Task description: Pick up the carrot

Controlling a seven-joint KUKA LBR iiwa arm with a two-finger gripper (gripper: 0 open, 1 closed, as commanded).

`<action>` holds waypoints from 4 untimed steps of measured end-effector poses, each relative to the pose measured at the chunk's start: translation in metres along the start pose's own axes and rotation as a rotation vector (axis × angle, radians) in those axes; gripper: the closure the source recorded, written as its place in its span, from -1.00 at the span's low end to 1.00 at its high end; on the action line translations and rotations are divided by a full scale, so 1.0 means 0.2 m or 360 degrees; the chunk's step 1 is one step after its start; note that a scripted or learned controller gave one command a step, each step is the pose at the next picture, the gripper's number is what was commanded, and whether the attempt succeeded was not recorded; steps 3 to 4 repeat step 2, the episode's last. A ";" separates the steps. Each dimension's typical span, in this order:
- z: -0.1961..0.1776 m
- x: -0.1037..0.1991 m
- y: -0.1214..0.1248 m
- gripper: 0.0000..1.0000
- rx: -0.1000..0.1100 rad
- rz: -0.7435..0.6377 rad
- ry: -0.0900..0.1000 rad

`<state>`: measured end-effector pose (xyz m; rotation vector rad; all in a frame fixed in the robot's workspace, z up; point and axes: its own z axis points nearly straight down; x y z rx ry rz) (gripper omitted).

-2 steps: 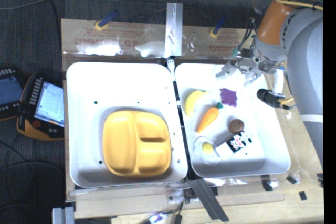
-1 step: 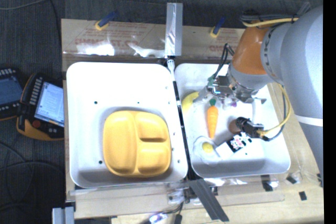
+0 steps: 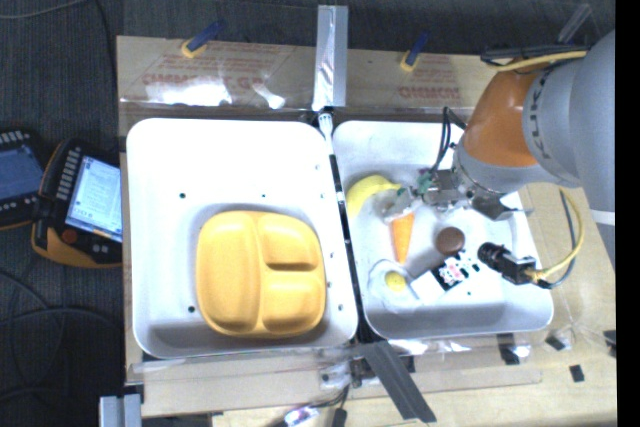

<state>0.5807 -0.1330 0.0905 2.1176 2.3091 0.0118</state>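
The carrot [image 3: 401, 236] is a short orange cone lying in the right bin [image 3: 520, 310], its wide end toward the far side. My gripper [image 3: 418, 192] hangs just above and beyond that wide end, at the end of the grey arm with its orange band [image 3: 500, 127]. The gripper's body hides the carrot's top edge. Nothing shows whether the gripper touches the carrot.
A yellow-green fruit [image 3: 367, 191] lies left of the gripper by the bin divider. A brown round piece [image 3: 450, 239], a black-and-white item [image 3: 455, 272] and a white cup with yellow inside [image 3: 392, 280] crowd around the carrot. A yellow compartment tray [image 3: 262, 272] sits in the left bin [image 3: 160, 175].
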 end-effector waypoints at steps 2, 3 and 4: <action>-0.46 0.31 0.08 1.00 0.0022 0.0620 -0.0005; -0.46 0.31 0.08 1.00 0.0022 0.0620 -0.0005; -0.46 0.31 0.08 1.00 0.0022 0.0620 -0.0005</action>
